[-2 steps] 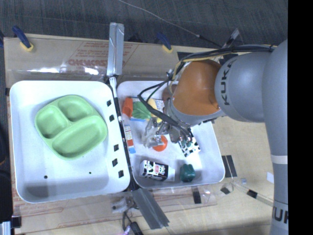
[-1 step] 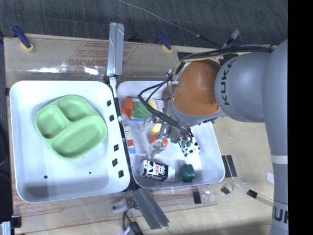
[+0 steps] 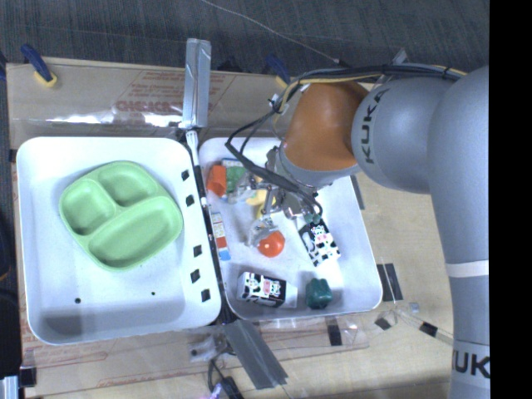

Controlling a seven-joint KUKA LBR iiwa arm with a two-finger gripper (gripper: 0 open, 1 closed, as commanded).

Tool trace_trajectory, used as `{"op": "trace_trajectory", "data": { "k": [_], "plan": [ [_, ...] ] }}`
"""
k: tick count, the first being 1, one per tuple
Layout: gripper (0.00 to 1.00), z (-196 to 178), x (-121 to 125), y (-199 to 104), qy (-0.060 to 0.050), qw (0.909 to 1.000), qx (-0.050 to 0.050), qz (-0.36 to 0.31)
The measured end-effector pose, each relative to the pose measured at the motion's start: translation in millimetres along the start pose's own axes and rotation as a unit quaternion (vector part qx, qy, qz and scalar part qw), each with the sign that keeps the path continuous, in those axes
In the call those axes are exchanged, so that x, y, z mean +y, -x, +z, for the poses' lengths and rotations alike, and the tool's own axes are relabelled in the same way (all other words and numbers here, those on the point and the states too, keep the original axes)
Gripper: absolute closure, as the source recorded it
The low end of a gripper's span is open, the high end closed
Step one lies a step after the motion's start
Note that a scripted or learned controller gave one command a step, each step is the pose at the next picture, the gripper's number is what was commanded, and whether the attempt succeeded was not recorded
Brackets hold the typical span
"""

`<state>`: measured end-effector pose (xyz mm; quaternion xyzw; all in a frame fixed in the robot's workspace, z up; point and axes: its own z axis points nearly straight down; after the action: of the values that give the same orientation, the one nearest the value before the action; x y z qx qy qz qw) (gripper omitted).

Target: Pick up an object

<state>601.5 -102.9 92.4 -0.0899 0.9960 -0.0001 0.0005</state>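
The arm [image 3: 416, 131] is seen reaching in over the right-hand bin [image 3: 366, 248], its orange band [image 3: 320, 127] hanging above the bin's far half. The left-hand bin [image 3: 33, 223] is taken up by a green divided plate [image 3: 120, 214], lying flat toward the middle of it.

Down in the right bin, the claw [image 3: 274, 219] is poised low amid a small cluster of toys, and whether it is spread or closed cannot be told, since the wrist and cables hide it. Just beside it, toward the bin's centre, a small red ball-like toy [image 3: 271, 244] is resting; this is judged the likeliest target. It looks light and smooth, so it may be expected to roll or squirt out of a loose pinch; a hold square across its widest part would be called for.

A cow-patterned block [image 3: 320, 243] is lying tilted toward the bin's right side, and a second cow-patterned block [image 3: 263, 288] is set near the front edge; both look stiff and boxy, easily taken across their flat faces. A dark green piece [image 3: 318, 293] sits at the front right corner, and an orange piece [image 3: 217, 180] lies by the left wall.
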Motion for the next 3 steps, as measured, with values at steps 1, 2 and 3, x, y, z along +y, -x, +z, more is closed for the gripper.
{"op": "trace_trajectory", "data": {
  "k": [1, 2, 3],
  "plan": [
    [1.0, -11, 1, 2, 0.0, 1.0, -0.002, -0.002],
    [1.0, -134, 20, -4, -0.002, 0.9999, -0.007, 0.013],
    [1.0, -112, -55, 30, -0.001, 0.9984, 0.0, -0.056]
  ]
}}
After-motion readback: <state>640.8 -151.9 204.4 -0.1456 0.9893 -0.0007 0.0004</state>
